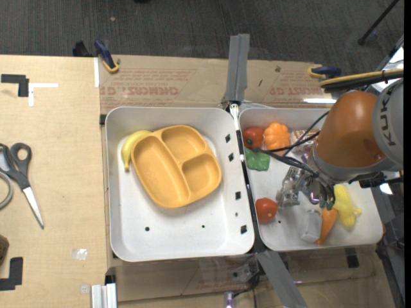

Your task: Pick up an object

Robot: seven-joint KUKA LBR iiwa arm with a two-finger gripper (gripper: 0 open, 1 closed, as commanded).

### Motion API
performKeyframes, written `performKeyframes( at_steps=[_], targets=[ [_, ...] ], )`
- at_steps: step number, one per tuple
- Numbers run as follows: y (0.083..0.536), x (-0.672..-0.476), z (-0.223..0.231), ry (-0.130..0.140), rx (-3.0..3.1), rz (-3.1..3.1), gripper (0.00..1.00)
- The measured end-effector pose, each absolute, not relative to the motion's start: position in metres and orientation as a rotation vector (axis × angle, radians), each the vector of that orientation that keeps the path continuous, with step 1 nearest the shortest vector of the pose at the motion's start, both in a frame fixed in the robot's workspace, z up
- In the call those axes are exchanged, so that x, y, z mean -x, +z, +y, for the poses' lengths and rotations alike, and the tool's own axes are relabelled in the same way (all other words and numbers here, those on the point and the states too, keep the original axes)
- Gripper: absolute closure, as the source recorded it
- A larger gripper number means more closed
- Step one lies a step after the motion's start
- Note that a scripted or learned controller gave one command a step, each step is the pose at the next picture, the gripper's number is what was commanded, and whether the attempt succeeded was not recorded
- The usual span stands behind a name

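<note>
Fingers of the gripper [299,190] look parted with nothing between them, though glare and cables blur that part of the view, so this is a tentative reading. The gripper hangs low over the middle of the right bin [282,241], probably lined up for a descent. A red tomato [266,208] lies just to its near left, and a carrot [327,223] and a yellow toy [347,205] lie to its near right; any of them could be the target. An orange pumpkin-like toy [277,135] sits at the far wall. In the left bin [173,242], a divided yellow plate [176,165] rests against a banana [131,146], well apart from the arm.
</note>
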State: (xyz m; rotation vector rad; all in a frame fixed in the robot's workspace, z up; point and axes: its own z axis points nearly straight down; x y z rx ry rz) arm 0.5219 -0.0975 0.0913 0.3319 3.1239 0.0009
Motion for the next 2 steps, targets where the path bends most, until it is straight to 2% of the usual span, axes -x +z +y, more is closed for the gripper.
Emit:
performKeyframes(
  at_steps=[1, 2],
  targets=[
    [0.091, -0.522, -0.098, 0.000, -0.333, 3.124, 0.00],
    [0.093, -0.572, -0.147, -0.001, -0.360, 3.116, 0.00]
  ],
)
